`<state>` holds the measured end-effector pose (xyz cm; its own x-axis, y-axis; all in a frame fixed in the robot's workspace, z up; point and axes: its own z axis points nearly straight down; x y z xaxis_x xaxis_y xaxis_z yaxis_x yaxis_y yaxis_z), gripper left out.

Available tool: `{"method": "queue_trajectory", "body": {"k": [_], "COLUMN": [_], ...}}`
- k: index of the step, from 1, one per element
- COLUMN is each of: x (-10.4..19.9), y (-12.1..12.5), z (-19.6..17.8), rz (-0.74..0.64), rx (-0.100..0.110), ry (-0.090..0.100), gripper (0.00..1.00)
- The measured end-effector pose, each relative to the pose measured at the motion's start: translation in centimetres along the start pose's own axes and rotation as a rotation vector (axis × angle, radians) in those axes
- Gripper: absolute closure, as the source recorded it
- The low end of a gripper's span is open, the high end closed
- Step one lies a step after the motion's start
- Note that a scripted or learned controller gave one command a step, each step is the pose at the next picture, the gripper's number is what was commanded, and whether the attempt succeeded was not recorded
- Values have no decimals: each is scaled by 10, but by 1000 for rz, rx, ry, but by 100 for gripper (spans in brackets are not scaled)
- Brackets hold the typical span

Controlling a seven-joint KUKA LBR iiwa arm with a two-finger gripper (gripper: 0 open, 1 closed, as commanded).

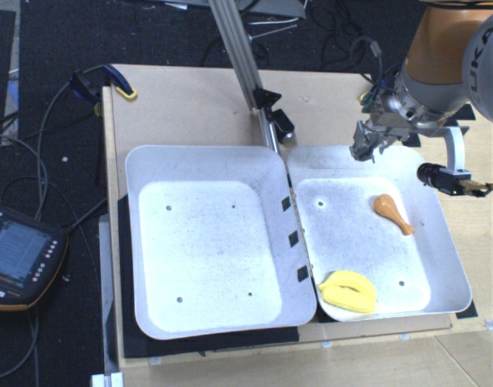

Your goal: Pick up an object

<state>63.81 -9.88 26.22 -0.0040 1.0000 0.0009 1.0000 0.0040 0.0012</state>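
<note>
Objects for the pick lie in the right bin point(440, 240): an orange drumstick-shaped toy point(391, 213) rests on the bin floor toward the far right side, its thin end pointing toward the right wall; a yellow banana-like toy point(348, 291) sits at the near left corner, touching the rim beside the divide between the two bins; the two pieces lie well apart. From my remote station I see the gripper point(367, 147) hanging above the far edge of the right bin, beyond the orange toy and clear of it; nothing sits between its fingers, and I cannot tell from this slanted view whether they are spread or pressed together. The arm point(448, 47), grey with its orange band, reaches in from the upper right; a small black fitting point(441, 176) juts out below the wrist over the bin's right rim. The left bin point(150, 168) lies just beside the right one on the pale bench point(190, 107); a metal pole point(238, 47) slants up from between the bins; a handheld pendant point(17, 256) rests on the dark floor at the left among cables.
</note>
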Motion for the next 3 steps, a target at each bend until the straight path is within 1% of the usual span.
{"method": "queue_trajectory", "body": {"k": [1,2,3], "x": [51,103,142], "y": [-15,-35,-52], "z": [-5,-9,5], "rz": [-1,-1,0], "rx": [1,1,2], "ry": [0,0,0], "gripper": [100,100,100]}}
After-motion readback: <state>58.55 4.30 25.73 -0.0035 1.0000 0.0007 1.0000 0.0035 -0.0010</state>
